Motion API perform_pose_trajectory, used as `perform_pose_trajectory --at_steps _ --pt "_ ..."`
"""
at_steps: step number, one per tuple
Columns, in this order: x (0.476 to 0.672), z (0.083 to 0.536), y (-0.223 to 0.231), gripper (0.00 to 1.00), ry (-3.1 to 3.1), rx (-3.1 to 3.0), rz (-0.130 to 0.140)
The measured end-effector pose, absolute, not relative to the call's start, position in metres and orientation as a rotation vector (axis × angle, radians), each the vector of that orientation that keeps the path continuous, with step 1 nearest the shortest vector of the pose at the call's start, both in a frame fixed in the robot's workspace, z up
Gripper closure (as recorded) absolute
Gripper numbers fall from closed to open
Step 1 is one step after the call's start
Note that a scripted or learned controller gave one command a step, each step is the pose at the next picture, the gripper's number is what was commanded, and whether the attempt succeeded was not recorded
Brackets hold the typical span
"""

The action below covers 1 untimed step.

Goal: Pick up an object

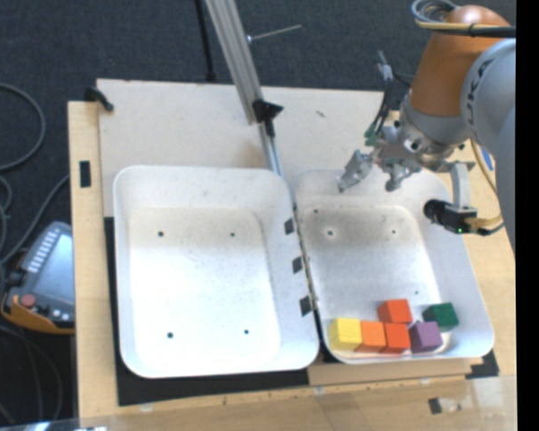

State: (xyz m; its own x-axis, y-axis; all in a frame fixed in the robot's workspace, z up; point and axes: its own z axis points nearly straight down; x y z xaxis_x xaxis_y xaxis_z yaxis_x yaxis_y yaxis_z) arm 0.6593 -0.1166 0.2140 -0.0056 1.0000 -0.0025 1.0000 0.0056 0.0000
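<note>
Along right bin's [449,268] near edge, coloured blocks [395,329].

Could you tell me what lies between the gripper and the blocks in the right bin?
Bare white floor of the right bin: the gripper hangs over its far end, the blocks cluster at its near edge.

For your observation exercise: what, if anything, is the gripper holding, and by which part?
Nothing. The gripper hangs open over the right bin's far end; the blocks lie at its near end.
</note>
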Motion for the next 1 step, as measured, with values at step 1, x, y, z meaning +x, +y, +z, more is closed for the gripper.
perform_pose_trajectory --at_steps 1 --pt "0.6284 0.1385 -0.0968 0.0 2.226 2.226 -0.008"
